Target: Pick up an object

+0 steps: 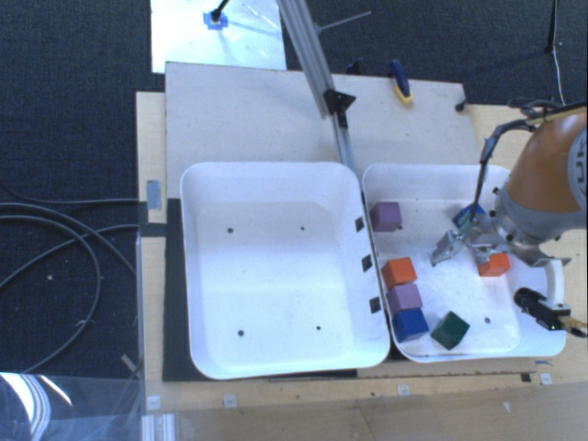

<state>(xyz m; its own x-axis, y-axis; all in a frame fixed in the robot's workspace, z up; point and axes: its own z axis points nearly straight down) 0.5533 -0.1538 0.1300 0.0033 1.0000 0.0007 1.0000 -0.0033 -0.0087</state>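
Several small blocks lie in the right bin [432, 180]. A purple cube [386, 216] sits near its back left. Along the left wall are an orange cube [399, 271], a pale purple cube [404, 297] and a blue cube [410, 323], close together in a column. A dark green block [450, 330] lies near the front. My gripper [457, 244] hangs low over the middle right of this bin, with another orange cube [494, 265] just to its right, partly under the wrist. A small blue piece [467, 216] shows just behind the gripper.
The left bin [197, 246] stands beside the right one, with their walls touching along the middle. A slanted metal pole [308, 44] rises behind the bins. Black cables [55, 246] lie on the floor at the left.
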